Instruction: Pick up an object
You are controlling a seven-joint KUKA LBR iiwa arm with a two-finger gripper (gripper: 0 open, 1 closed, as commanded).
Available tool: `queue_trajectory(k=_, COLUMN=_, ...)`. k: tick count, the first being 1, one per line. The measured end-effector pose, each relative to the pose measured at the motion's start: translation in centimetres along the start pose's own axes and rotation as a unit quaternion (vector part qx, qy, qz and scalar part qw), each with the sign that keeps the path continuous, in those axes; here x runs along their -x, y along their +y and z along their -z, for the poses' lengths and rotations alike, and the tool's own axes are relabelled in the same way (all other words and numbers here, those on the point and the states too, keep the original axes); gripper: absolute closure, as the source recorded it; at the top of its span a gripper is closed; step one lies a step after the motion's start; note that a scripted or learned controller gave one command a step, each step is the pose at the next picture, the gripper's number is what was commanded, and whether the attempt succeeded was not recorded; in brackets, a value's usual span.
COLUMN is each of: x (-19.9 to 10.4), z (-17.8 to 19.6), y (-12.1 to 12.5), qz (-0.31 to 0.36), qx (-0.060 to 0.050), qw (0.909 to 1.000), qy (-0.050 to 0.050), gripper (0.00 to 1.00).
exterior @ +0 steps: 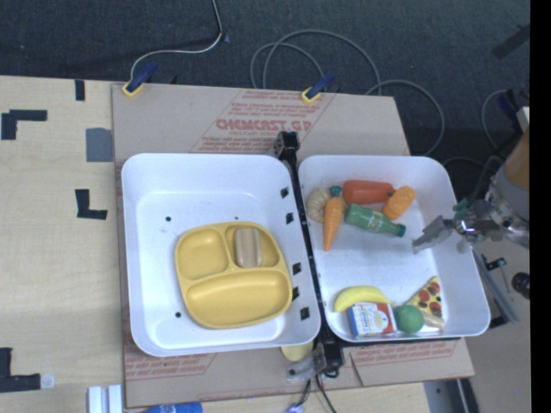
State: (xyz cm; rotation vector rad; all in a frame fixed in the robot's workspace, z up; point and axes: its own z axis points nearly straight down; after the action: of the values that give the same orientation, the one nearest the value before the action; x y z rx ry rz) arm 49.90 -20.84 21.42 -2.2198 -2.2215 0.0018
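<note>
stage: early, nothing lifted | pincer [430, 233]: over right bin's [461, 291] right side, fingers spread, grasping nothing | targets: green bottle [374, 221], carrot [331, 220], banana [362, 297] lying in that bin | left: descend, grip, lift

My arm [516, 198] comes in from the right side of the picture. I can see a bit of its grey body and a bit of the orange band up near the edge. The wrist is low and points to the left. My hand [435, 233] sticks out past the wrist, over the right rim of the right bin [469, 256]. One grey finger [428, 236] slants down and to the left, like a thin metal blade. I can't tell if the fingers are apart or together, because that part is small and blurry. I see nothing held between them.
</note>
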Motion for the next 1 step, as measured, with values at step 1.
queue_trajectory(k=1, x=-3.7, z=-13.29, y=3.87, qz=0.001, qx=0.004, qw=1.0, qy=-0.002, gripper=0.0)
